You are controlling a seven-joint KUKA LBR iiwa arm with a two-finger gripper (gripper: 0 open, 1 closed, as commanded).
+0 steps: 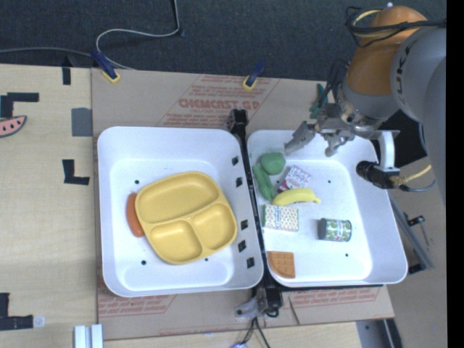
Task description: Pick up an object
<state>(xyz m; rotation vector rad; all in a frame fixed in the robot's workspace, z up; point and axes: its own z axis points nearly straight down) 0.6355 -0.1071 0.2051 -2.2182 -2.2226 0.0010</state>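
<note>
I see my claw [316, 141] spread open, holding nothing, hovering over the back rim of the right bin [362, 263]. Just below-left of the claw: green toy [272, 164], with a small printed packet [298, 175] beside it. Further toward the front from the claw: banana [296, 196], patterned square packet [281, 218], small can [334, 230] lying on its side, orange waffle piece [282, 264] nearest the front rim. Well left of the claw, the left bin [123, 267] has a yellow divided plate [185, 217] over an orange item [134, 214]. Bins sit on cardboard [210, 104] over a wooden desk [40, 216]. Dark carpet [217, 20] behind, cable [138, 31] trailing across it.
</note>
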